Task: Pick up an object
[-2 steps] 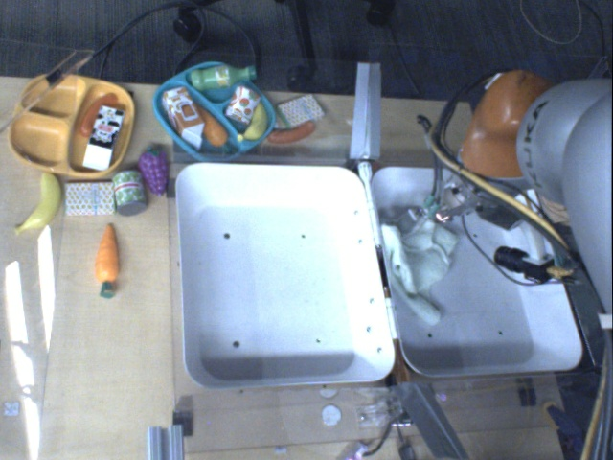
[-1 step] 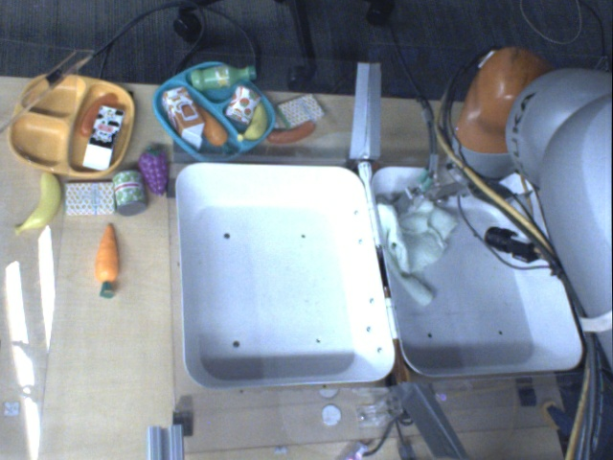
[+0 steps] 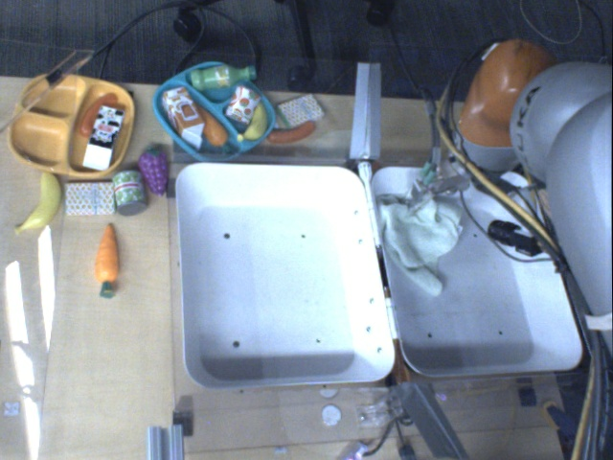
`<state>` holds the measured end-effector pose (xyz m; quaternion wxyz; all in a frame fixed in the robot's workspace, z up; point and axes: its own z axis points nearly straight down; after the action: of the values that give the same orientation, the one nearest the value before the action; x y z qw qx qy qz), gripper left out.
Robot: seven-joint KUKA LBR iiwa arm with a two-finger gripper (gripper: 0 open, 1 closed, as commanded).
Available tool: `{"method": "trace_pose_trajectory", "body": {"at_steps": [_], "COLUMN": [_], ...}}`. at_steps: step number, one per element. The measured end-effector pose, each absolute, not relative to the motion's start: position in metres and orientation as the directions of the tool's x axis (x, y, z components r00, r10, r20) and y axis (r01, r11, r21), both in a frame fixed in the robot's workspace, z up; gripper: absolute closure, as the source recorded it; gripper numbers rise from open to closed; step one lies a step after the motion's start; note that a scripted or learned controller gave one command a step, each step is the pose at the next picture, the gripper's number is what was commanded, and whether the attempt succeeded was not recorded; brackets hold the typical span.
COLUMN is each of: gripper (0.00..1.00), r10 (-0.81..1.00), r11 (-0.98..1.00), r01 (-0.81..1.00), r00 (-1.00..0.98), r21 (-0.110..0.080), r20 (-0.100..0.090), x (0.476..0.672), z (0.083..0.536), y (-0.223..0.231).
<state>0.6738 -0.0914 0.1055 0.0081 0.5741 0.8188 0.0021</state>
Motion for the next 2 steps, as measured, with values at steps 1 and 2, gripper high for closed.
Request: {"method": "trace_pose_trajectory", "body": {"at_steps": [1,2], "gripper": [1.0,1.0], "r10": [0.845,0.693], "r11": [0.535,0.721], "r01": [0.845,0.693], "r00": [-0.535,-0.721], "r21": [0.006,0.004], "r20": [-0.005,-0.005], "x": [0.67,0.67], "z": [0.165,0.109], "y": [-0.1,-0.114]}}
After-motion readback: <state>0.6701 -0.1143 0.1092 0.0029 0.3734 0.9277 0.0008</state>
